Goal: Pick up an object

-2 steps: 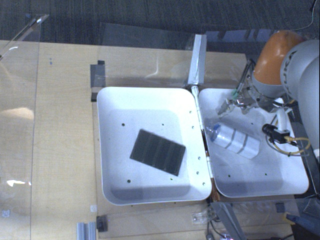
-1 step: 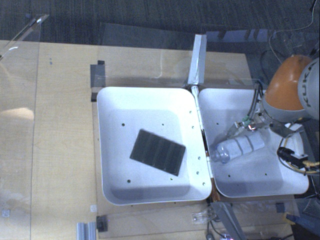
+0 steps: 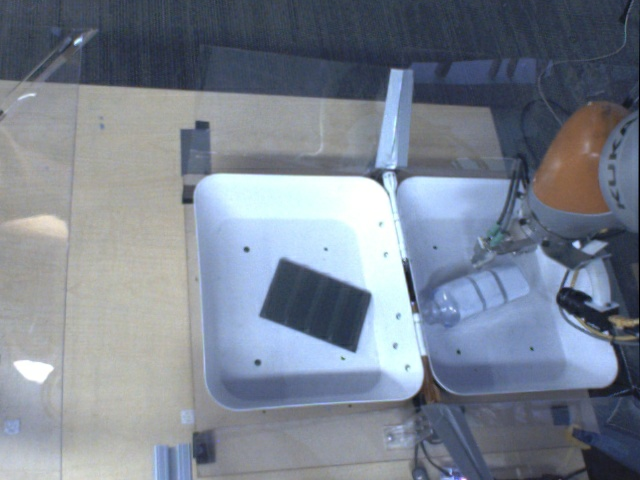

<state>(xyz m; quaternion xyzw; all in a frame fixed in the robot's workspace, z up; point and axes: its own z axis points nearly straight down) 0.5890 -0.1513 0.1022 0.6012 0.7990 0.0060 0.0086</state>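
Note:
A clear plastic bottle [image 3: 474,295] lies on its side in the right bin [image 3: 445,208], its cap end pointing left toward the divider. A dark grey ribbed rectangular pad [image 3: 316,304] lies flat in the left bin [image 3: 230,218]. The arm, with its orange band [image 3: 572,173], reaches in over the right bin's far right side. My gripper [image 3: 497,245] hangs just above and right of the bottle's upper end, close to it.
A grey metal strut [image 3: 394,118] rises behind the seam between the two bins. Cables [image 3: 590,313] hang at the right bin's right edge. A clear sheet covers the wooden bench at the left.

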